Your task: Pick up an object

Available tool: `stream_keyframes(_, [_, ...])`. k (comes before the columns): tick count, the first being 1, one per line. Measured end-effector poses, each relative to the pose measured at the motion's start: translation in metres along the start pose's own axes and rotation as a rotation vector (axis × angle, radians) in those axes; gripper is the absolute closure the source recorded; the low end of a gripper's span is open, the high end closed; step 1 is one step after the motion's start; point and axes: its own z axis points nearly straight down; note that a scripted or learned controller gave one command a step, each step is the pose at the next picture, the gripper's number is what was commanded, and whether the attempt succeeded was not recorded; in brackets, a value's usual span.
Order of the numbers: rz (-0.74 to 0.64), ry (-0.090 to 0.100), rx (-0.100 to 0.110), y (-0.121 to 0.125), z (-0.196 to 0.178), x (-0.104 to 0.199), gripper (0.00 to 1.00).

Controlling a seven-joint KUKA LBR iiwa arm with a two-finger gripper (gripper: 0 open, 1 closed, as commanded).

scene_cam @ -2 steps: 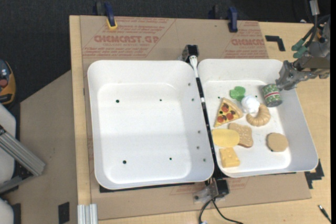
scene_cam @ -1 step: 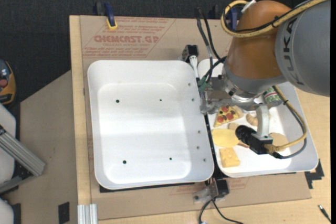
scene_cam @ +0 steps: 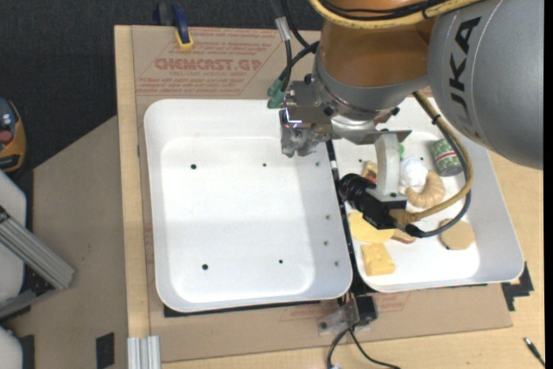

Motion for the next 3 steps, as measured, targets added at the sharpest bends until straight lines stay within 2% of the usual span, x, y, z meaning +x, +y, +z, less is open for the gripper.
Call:
stream_keyframes(1, [0.002,0.001,-0.001,0.054,-0.066,0.085,1.00])
stream_keyframes(2, [0.009,-0.006,0.017,0.039,-0.003,0.081,1.00])
stream_keyframes(3, [0.007,-0.003,0.009,0.040,-0.018,0.082,1.00])
